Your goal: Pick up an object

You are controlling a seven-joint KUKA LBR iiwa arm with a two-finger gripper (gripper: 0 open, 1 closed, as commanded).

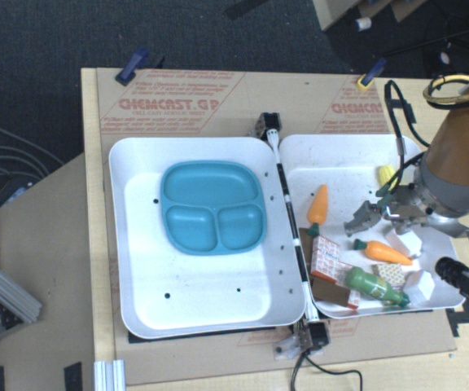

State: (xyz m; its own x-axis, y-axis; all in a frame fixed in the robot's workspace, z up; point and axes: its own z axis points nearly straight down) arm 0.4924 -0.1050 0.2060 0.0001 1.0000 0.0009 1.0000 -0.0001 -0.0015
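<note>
The right bin [344, 149] holds a jumble of small items. One orange carrot [319, 204] lies near the bin's left wall. A second carrot [387, 253] rests lower right, and just below it is a green bottle [377, 287]. A white and red patterned box [328, 259] lies on a brown piece [336, 294]. A yellow item [387, 175] peeks out at the back beside the arm. My gripper [371, 218] hangs low over the bin's middle, right of the first carrot and just above the second. Nothing visibly sits in it.
In the left bin [137, 243] lies a blue divided plate [212, 206]. The grey arm with its orange band [462, 149] covers the right bin's far right side. A black cable [397, 112] loops behind it. Clamps [269, 124] join the two bins at the divider.
</note>
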